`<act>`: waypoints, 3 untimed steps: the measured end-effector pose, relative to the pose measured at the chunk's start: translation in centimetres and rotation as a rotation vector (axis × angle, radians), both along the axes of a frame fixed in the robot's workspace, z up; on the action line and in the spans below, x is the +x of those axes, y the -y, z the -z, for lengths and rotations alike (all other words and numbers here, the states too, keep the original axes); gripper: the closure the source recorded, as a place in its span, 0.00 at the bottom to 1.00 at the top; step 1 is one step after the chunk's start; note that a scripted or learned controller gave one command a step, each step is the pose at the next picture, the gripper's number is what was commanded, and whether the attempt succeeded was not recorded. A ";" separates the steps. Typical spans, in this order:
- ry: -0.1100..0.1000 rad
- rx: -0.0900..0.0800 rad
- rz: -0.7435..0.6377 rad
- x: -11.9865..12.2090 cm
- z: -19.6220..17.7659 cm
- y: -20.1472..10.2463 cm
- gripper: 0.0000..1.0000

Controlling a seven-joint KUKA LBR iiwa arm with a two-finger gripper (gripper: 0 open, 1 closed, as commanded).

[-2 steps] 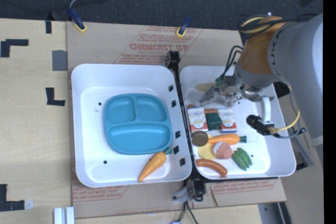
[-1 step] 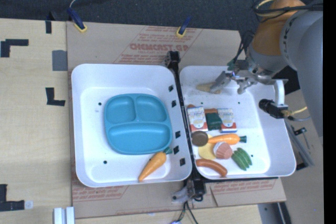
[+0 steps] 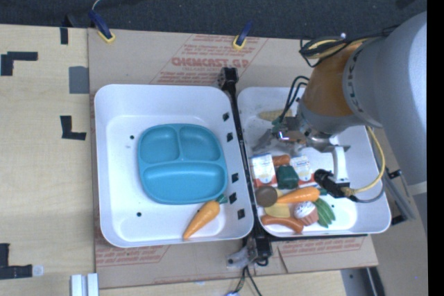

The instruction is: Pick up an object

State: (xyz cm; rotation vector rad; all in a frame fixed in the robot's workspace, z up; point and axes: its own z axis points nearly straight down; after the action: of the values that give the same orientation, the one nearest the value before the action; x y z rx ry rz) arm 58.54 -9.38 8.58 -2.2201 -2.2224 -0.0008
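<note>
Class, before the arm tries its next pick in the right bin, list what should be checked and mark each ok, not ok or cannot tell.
1. Gripper is over the right bin: ok.
2. Toys are there to pick, such as the carrot in the pile: ok.
3. Target stands apart from its neighbours: not ok, the pile is packed tight.
4. Gripper open: cannot tell.
5. Gripper holding nothing: cannot tell.
6. Left bin has room beside the blue plate: ok.
</note>
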 end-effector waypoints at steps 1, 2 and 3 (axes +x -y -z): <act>0.007 -0.002 -0.001 -1.5 -0.1 0.5 0.00; 0.007 -0.003 0.000 -1.5 -1.0 0.6 1.00; 0.006 -0.003 0.000 -1.5 -1.0 0.6 0.00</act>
State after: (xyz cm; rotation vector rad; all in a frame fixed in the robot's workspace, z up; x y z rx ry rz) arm 57.08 -9.98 9.61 -2.2247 -2.2275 -0.0040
